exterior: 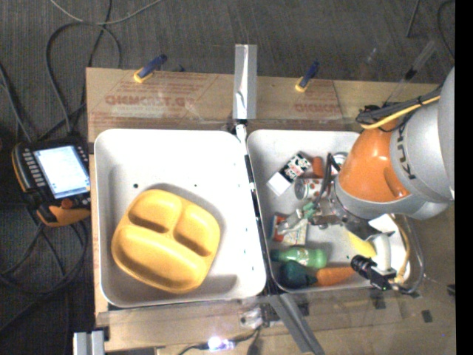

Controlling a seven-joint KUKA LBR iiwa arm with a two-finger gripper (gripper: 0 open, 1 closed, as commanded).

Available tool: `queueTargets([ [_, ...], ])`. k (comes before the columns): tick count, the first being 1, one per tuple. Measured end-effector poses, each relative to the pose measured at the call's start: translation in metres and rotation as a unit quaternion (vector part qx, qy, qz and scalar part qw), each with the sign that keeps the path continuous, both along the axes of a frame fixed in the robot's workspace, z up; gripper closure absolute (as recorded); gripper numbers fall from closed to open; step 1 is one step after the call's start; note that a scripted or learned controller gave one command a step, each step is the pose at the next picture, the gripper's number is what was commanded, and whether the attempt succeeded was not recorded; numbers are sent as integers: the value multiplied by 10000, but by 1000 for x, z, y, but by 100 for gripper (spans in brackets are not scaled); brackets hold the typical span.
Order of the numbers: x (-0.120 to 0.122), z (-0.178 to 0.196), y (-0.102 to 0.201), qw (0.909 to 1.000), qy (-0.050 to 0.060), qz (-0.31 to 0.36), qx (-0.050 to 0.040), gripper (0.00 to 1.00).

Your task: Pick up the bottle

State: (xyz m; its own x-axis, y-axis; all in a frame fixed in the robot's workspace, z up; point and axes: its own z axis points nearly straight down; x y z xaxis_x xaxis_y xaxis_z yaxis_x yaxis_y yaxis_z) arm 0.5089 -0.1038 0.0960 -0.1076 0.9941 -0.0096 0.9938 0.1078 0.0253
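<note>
1. two shallow white bins sit side by side on the bench, the left bin (pixel 103 198) and the right bin (pixel 260 168), with a thin divider between them.
2. far left, off the bench, one handheld pendant (pixel 55 172) with a lit screen lies on the dark floor among loose cables.
3. the left bin holds one thing: a yellow tray (pixel 166 237) with moulded compartments, lying flat toward the bin's front.
4. two blue-and-yellow clamps (pixel 150 66) grip the cardboard behind the bins, one behind each bin.
5. the right bin holds a clutter of small items: a black-and-white box (pixel 297 166) near its back, a printed packet (pixel 294 231) in the middle, and one orange carrot-shaped piece (pixel 334 275) at the front.
6. one green bottle (pixel 299 257) lies on its side near the front wall of the right bin, just left of the carrot-shaped piece, with a darker green item touching it from below.
7. the gripper (pixel 319 211) sits low over the middle of the right bin, behind the bottle and apart from it; whether its fingers are spread or closed cannot be made out, and nothing visibly sits between them.
8. the arm (pixel 380 168), orange at the wrist and grey above, enters from the right.
</note>
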Motion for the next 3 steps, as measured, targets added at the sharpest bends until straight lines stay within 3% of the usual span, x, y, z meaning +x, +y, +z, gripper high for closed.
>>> queueTargets([
  [1,-18,4,3,9998,15,185,3,0],
  [2,-18,-2,-6,9995,43,-287,85,0],
  [3,-20,-3,2,9907,45,-1361,73,0],
])
